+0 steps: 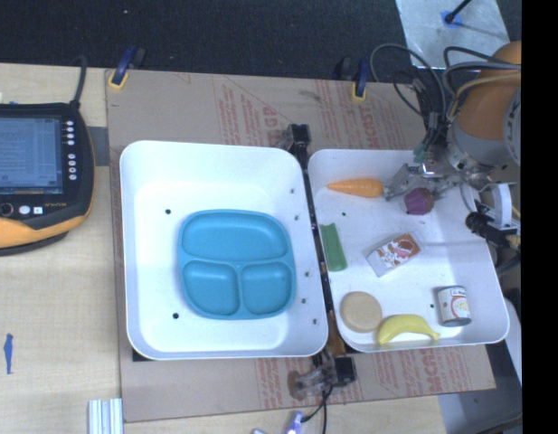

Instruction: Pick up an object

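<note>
Spread wide, the claw (pixel 414 184) hung low over the far part of the right bin (pixel 477 278), its fingers splayed to either side above a small purple object (pixel 419 201) that may have been a toy fruit. Nothing sat clamped between the fingers; the purple piece lay on the bin floor just under and slightly near of the fingertips, so the pick looked to be at the reaching stage, with closing and lifting still to come. Whether the fingers touched it could not be told.

The purple object was squat and roughly round, with no clear long axis or pointing direction. Just to its left lay an orange carrot (pixel 355 187), its long axis running left to right, with what looked like the thin end toward the claw. Nearer in the same bin lay a green block (pixel 332 247), a small red-and-white packet (pixel 393 252), a tan disc (pixel 360 311), a banana (pixel 407 331) and a little can (pixel 453 305). The left bin (pixel 143 242) held a blue divided plate (pixel 236 263). A teach pendant (pixel 34 174) sat on the surface at the far left.
</note>
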Action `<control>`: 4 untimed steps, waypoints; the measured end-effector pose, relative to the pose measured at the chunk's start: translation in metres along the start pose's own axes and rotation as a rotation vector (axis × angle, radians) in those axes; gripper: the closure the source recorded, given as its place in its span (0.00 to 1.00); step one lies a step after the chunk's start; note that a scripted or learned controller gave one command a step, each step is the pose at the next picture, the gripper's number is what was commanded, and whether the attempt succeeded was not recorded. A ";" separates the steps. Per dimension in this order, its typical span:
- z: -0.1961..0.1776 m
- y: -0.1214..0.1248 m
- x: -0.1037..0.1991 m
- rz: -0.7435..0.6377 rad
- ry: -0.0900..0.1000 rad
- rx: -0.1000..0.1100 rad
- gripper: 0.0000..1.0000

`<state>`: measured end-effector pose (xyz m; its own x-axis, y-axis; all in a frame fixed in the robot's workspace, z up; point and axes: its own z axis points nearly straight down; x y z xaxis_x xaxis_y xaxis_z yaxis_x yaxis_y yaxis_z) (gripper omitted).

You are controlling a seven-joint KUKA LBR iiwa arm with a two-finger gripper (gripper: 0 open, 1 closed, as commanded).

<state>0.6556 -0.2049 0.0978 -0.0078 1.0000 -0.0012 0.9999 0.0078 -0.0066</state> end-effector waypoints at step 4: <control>0.006 -0.013 0.000 0.003 -0.001 -0.001 0.00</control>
<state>0.6421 -0.2054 0.0916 -0.0052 1.0000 -0.0021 1.0000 0.0052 -0.0052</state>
